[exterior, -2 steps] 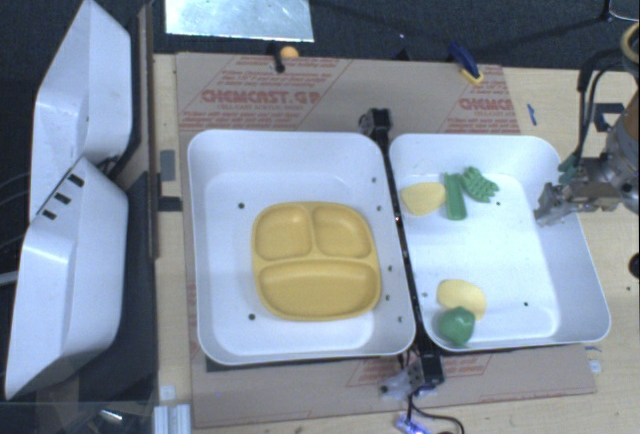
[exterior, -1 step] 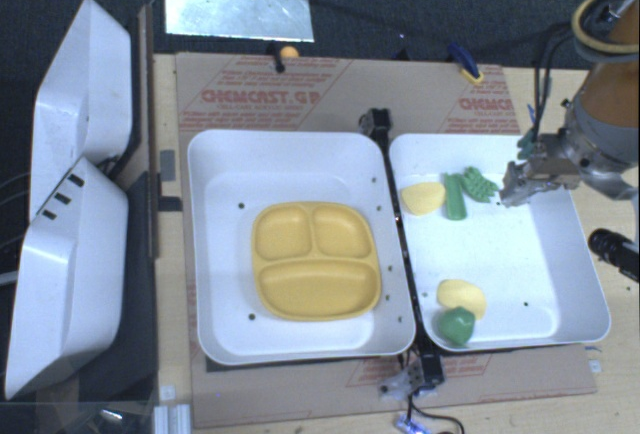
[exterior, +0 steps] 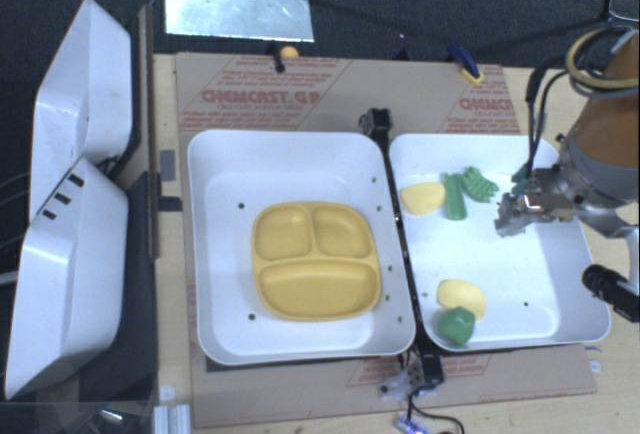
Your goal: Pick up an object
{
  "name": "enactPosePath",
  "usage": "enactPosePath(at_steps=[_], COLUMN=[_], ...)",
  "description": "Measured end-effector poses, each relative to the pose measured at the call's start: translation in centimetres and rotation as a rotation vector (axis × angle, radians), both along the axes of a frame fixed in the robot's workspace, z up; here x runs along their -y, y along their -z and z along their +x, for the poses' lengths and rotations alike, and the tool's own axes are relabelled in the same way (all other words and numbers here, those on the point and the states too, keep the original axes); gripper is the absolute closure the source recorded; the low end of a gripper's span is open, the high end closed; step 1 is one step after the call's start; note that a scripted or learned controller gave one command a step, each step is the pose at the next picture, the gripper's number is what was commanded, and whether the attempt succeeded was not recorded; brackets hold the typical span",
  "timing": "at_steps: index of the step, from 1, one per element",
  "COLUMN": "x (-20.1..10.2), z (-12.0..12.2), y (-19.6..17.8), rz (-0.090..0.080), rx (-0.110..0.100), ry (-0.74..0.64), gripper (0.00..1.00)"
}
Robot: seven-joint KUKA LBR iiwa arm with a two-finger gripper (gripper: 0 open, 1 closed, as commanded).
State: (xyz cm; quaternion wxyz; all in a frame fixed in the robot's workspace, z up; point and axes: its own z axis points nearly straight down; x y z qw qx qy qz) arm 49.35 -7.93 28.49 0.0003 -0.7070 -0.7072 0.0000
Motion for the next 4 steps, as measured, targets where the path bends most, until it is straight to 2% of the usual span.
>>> enactPosePath(at_steps=[3,4], x=[-7.0,-7.0], z=[-0.7,-0.7], y=[0.9,0.1], rz=[0.0,0.0], rx=[0.001,0.002], ry=[-0.002,0.0], gripper=[1.0,1.0])
